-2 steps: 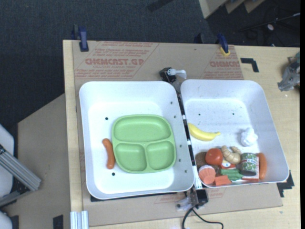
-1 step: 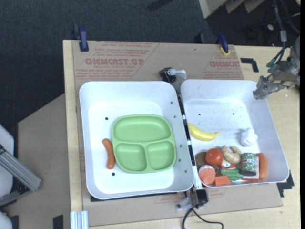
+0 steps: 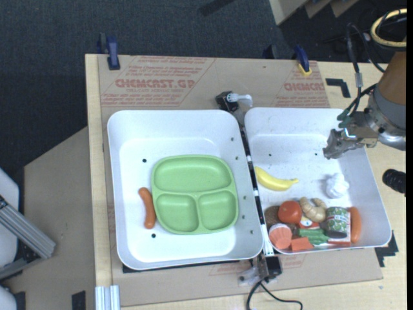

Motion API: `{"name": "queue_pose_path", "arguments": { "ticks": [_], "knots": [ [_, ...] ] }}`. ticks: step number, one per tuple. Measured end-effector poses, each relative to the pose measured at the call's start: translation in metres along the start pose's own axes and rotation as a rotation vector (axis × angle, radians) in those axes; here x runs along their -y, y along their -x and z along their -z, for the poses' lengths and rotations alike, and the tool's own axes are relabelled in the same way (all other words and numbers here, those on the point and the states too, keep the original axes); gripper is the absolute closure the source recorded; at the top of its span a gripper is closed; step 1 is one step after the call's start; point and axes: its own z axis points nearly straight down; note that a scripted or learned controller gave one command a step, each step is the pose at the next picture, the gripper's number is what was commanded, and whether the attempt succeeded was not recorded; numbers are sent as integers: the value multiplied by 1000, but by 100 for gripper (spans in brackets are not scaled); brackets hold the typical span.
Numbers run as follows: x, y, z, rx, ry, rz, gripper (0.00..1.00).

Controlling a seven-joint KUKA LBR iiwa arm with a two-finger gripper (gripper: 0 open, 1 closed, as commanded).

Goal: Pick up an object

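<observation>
This is looking like a robot lab. A brown board [image 3: 213,82] is sitting clamped down by blue clips [image 3: 111,47] near the top of the frame. Two white bins [image 3: 126,173] are lying on it, wires [image 3: 271,289] are trailing at the bottom, and dark carpet [image 3: 58,18] is showing at upper left.

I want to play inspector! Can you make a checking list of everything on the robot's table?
Surface: cardboard-topped bench bearing left bin and right bin.
Job's things: banana, tomato, can, carrot, white wad in right bin.
Clutter: green tray and sausage in left bin.
Grippers: gripper above right bin's far side, holding nothing seen.
Cables: black cable at near edge.
Surroundings: dark carpet.
</observation>
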Motion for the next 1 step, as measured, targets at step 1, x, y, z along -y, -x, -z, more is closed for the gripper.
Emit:
{"name": "queue_pose_path", "arguments": {
  "ticks": [1],
  "knots": [
    [-113, -2, -50, 3, 8, 1, 100]
  ]
}}
